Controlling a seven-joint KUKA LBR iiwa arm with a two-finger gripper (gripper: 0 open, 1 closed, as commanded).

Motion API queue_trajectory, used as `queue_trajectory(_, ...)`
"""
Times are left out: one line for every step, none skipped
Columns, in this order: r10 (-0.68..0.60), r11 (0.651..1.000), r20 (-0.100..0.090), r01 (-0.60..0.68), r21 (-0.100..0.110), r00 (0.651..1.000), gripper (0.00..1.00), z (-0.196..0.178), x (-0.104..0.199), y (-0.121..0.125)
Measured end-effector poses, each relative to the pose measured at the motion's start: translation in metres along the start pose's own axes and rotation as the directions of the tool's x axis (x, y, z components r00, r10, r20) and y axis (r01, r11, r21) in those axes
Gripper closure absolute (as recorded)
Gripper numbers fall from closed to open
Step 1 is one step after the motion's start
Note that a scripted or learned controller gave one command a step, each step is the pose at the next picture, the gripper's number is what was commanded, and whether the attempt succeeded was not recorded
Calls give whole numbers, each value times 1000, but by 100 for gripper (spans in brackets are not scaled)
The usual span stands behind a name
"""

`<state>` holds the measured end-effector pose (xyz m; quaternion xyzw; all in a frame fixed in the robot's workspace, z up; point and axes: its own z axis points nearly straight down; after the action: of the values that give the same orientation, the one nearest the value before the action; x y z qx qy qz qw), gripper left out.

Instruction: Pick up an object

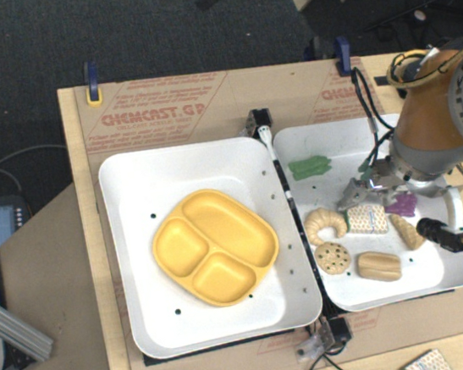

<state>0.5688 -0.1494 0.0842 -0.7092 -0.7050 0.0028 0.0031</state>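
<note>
Claw (375, 188) seen low in right bin (328, 139), over purple piece (404, 201) and wafer (366, 219); opening cannot be told, nothing seen held. Step judged: descent onto pick. Next move calls for closing on one item, then straight lift. Croissant (326, 224), cookie (332, 256), bread roll (379, 266), green piece (309, 166) lie close by. Yellow tray (214, 246) sits in left bin (136, 236). Bench (161, 113) is brown board, dark carpet around.

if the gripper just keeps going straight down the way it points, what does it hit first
Probably the purple piece in the right bin, just under the gripper; the speckled white block lies close beside it. Depth is unclear from this view.
</note>
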Motion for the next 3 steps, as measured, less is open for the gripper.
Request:
queue_trajectory(-1, 1000, -2, 1, -4, 1000, 0, 0, -58, -43)
queue_trajectory(-5, 1000, 0, 5, -9, 1000, 100, -10, -55, -40)
queue_trajectory(-15, 1000, -5, 15, -7, 1000, 100, -57, 38, -61)
